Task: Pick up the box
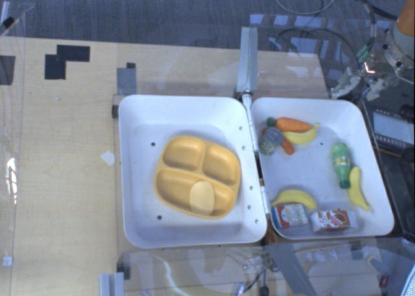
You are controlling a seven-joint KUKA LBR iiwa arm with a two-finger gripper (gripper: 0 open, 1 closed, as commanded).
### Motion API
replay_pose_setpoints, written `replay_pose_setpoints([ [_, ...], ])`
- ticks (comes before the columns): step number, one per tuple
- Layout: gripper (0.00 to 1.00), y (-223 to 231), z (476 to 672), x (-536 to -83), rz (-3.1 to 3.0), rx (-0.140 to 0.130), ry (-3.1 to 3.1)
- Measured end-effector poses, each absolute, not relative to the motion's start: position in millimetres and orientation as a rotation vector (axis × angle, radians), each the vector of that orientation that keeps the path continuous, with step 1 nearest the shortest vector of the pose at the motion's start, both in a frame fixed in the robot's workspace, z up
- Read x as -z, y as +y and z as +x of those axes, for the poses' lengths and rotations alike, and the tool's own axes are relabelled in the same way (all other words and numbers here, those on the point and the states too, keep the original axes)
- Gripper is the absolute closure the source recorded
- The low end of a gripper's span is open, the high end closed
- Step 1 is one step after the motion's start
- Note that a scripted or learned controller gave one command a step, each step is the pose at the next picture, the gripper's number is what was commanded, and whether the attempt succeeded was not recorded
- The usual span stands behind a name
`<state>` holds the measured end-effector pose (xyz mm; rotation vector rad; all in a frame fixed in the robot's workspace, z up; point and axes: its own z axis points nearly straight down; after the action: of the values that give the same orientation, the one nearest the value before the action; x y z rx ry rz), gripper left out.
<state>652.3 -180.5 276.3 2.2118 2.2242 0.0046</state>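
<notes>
Small red-and-white box (334,221) lying flat at right bin's (373,132) front edge

Small box (334,221), white with a red-brown printed panel on its upward face. Lies on its side, long axis running roughly from nine to three o'clock, slightly tilted so the three o'clock end sits a touch higher in the view. Rests on the floor of the right bin (373,158), down at about five o'clock within it, close against the near wall. Sits just beside a second small carton (290,215) on its nine o'clock side, nearly touching. Looks intact and closed; print too small to read.
</notes>
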Motion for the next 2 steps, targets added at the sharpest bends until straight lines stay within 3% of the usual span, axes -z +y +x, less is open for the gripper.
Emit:
replay_pose_setpoints([
  [1, 0.00, -176, 649.5, -153, 1.872, -0.004, 2.517],
  [2, 0.00, -175, 583.1, -89, 2.131, -0.011, 2.297],
])
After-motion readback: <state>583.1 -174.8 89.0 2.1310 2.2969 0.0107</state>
